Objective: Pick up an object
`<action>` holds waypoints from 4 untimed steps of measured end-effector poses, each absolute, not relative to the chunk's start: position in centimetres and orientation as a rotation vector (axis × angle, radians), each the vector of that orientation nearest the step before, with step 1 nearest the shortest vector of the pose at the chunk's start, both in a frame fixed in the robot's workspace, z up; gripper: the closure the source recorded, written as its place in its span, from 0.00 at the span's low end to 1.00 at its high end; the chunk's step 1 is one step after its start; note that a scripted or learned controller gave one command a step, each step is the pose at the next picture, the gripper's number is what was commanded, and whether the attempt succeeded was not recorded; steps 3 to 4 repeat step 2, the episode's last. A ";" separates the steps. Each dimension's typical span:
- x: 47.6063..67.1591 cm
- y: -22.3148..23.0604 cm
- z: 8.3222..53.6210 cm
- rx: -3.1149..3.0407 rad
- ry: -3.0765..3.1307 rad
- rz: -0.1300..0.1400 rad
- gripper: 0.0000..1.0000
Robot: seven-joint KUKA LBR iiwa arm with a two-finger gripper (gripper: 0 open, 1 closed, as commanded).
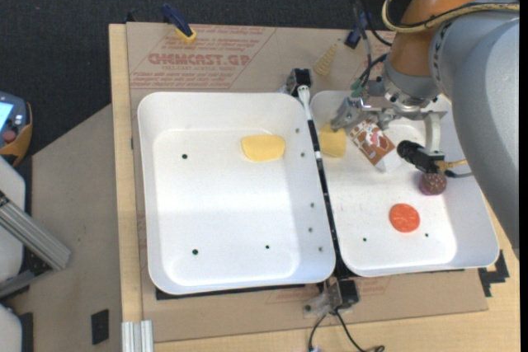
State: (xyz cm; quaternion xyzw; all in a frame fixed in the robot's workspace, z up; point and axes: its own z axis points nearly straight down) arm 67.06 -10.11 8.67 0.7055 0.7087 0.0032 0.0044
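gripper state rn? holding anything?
Gripper: cannot be told; it sits low in the right bin, right above the red-and-white packet.

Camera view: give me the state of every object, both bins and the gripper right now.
Yellow piece: lying flat in left bin.
Yellow block: in right bin, against the divider.
Snack packet: tilted, under gripper.
Orange disc: flat, untouched.
Dark red ball: resting near the right wall.
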 end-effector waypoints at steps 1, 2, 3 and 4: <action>66.8 -10.2 9.8 2.213 2.218 0.006 1.00; 66.9 -4.1 19.2 2.209 2.224 0.014 1.00; 66.9 -4.1 19.2 2.209 2.224 0.014 1.00; 66.9 -4.1 19.2 2.209 2.224 0.014 1.00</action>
